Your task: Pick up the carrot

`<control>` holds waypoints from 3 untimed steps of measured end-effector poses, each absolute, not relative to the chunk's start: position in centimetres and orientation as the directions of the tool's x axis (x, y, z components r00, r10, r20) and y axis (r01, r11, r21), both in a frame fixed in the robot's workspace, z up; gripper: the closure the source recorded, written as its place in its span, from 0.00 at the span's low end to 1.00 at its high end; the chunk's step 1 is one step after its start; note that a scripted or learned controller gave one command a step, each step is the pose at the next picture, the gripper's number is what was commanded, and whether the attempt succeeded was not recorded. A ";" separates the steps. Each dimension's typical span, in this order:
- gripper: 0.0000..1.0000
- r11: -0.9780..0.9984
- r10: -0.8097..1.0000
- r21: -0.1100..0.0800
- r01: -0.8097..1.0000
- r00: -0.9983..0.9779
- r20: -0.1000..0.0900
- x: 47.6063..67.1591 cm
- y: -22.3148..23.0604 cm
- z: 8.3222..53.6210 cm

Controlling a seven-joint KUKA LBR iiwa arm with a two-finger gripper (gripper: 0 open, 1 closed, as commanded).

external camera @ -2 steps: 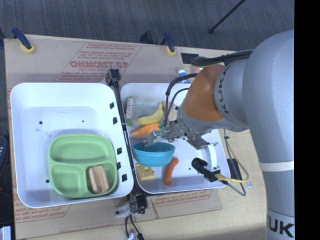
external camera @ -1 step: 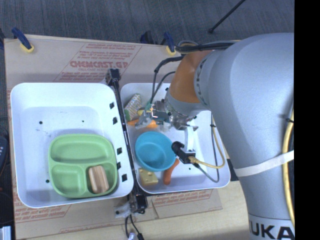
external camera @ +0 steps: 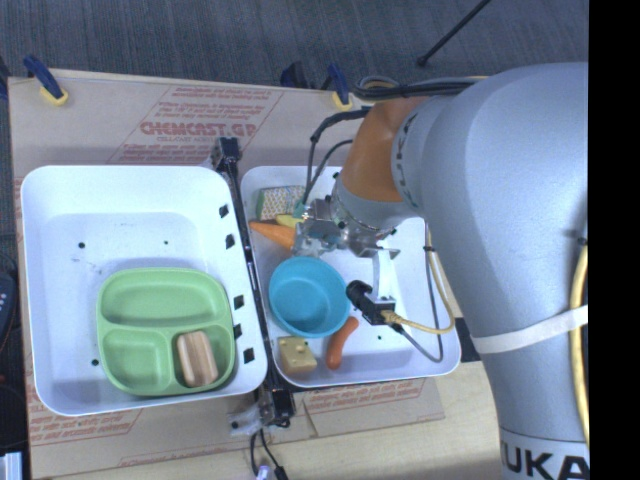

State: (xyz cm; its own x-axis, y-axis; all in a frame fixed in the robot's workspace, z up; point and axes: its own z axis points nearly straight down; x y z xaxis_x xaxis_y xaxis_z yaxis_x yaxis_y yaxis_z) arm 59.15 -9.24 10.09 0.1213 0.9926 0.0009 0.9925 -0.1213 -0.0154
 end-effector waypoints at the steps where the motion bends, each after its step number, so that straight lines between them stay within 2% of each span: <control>1: 1.00 -0.237 0.971 -0.004 0.971 0.237 -0.001 58.8 -1.5 19.4; 2: 1.00 -0.230 0.973 -0.016 0.973 0.230 -0.004 58.6 -1.7 20.1; 3: 1.00 -0.622 0.783 -0.015 0.783 0.622 -0.007 53.5 -2.5 19.0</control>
